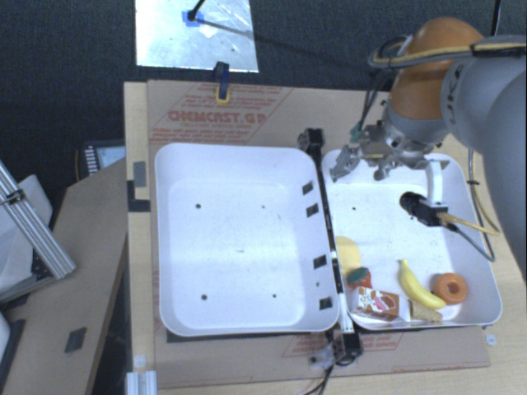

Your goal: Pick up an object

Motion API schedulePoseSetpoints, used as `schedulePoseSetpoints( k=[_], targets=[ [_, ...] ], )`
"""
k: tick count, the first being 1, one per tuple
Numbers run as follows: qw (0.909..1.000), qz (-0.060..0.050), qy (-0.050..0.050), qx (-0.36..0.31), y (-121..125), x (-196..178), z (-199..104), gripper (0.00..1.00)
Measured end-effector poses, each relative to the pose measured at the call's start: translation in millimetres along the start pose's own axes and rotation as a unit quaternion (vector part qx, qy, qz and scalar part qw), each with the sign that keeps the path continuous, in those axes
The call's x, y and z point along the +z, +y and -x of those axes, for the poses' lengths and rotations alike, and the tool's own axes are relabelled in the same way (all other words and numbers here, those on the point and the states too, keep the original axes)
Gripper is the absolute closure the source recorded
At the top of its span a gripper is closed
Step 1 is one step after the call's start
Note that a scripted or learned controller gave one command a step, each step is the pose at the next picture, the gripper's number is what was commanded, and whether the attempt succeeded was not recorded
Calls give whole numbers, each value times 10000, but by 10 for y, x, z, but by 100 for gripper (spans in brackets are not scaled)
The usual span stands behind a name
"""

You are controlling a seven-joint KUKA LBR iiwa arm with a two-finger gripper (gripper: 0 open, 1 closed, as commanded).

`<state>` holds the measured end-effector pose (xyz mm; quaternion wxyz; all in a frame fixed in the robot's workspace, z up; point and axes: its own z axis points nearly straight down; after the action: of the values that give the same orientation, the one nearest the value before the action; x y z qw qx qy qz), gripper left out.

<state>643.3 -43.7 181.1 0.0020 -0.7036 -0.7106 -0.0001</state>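
Well, the gripper (366, 164) hangs over the far end of the right bin (473, 220), its fingers spread with nothing between them, likely poised to descend. Candidates wait at the near end: a banana (417, 285), an orange ring (450, 287), a small carton (377, 303).

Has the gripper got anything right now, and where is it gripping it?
Nothing is held. The gripper hangs at the right bin's far edge; the banana lies near the front.
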Motion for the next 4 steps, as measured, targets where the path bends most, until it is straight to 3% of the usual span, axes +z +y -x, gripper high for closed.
schedulePoseSetpoints(
  k=[1,2,4],
  targets=[
    [10000,35,-15,23,15,-147,46,100],
    [10000,-12,5,-6,-721,-17,-742,100],
    [10000,44,-12,28,-671,-243,-688,100]
  ],
)
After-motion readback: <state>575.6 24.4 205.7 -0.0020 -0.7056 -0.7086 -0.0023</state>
